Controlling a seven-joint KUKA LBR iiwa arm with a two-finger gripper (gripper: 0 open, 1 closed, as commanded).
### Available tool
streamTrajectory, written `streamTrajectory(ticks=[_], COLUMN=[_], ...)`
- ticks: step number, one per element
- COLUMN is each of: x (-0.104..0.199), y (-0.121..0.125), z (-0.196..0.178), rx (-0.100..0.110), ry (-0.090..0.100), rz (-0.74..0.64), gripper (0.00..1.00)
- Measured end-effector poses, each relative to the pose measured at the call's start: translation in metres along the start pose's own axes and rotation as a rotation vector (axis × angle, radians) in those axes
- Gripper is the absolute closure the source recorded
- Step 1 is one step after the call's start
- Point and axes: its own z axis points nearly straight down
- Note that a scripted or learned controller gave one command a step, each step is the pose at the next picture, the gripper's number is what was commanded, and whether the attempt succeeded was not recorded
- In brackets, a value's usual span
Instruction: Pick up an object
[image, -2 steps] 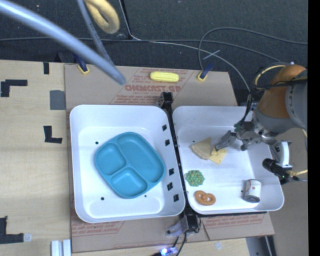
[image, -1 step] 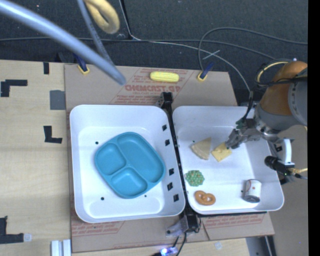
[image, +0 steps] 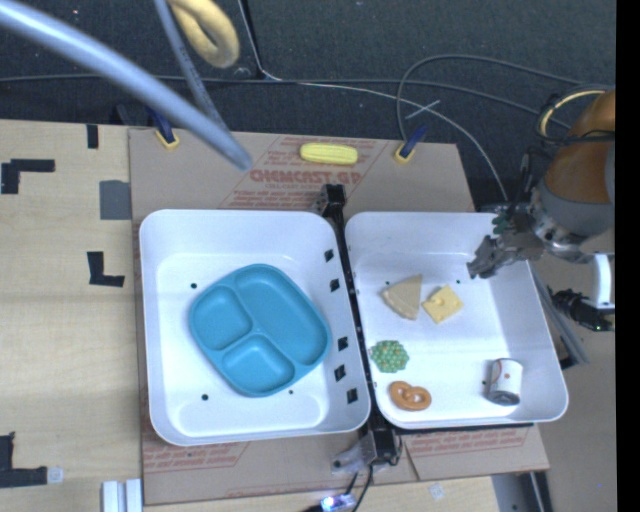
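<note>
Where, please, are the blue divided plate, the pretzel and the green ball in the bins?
blue divided plate (image: 259, 329): camera view, on the ridge where its compartments meet.
pretzel (image: 409, 396): camera view, on its middle.
green ball (image: 390, 354): camera view, on its top surface.

Arm reaches in, hand (image: 487, 258) angled downward.

Fixed overhead camera, slanted down, both bins (image: 160, 300) framed

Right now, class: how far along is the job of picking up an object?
Nothing looks picked yet. The bread slice, cheese wedge, green ball, pretzel and small can all lie in the right bin. The tool sits at that bin's upper right edge. Choosing, grasping and lifting remain.
</note>
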Motion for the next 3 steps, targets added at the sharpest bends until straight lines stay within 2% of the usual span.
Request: streamTrajectory(ticks=[1,2,3], x=[-0.009,-0.009,0.041], y=[0.004,0.004,0.011], z=[-0.058,-0.088,-0.091], rx=[0.0,0.003,0.004], ry=[-0.001,0.001,0.002], rz=[0.0,0.0,-0.004], gripper=[1.0,1.0,1.0])
